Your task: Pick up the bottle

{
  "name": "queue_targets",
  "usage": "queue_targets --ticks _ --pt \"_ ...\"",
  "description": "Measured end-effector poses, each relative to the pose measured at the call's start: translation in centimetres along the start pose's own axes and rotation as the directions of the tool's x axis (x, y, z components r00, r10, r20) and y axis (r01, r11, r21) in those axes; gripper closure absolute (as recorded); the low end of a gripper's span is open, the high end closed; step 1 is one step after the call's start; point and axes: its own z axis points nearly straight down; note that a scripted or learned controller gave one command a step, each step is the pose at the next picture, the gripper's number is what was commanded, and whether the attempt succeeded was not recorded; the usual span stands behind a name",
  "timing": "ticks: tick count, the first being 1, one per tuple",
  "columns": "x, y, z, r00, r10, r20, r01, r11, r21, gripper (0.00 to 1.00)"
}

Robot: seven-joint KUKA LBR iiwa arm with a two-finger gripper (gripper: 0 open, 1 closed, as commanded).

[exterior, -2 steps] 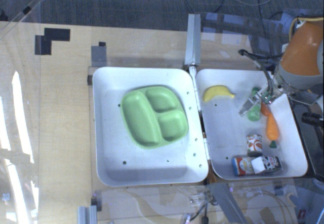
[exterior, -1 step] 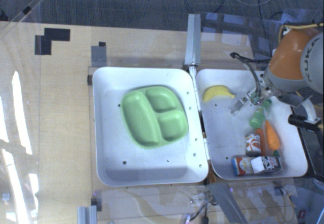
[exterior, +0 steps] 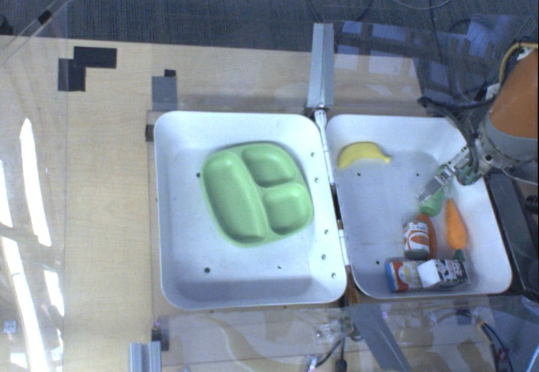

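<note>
Honestly nothing here is readable from where I'm standing. The small bottle [exterior: 418, 237] at about 4 o'clock in the right bin [exterior: 379, 193] has a red and white label, but whatever's printed on it is just a blur. Same deal with the can [exterior: 426, 273] lying on its side just below it, toward 5 o'clock: a colourful wrap with white and dark patches, no letters or numbers I can make out.

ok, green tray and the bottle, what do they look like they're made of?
Green tray: probably molded plastic, matte, with a uniform color and soft rounded compartment edges. Bottle: likely plastic, glossy, with a printed label and a green cap; too small to be sure.
</note>
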Motion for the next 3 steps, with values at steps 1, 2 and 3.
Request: queue_targets --ticks 1,2,3 --pt "0.55 0.64 4.39 0.998 0.069 0.006 -0.069 0.998 -0.008 0.00" --pt "0.48 0.86 3.43 0.998 0.067 0.006 -0.067 0.998 -0.011 1.00" --pt "0.48 0.84 3.45 0.998 0.067 0.005 -0.067 0.998 -0.010 0.00"
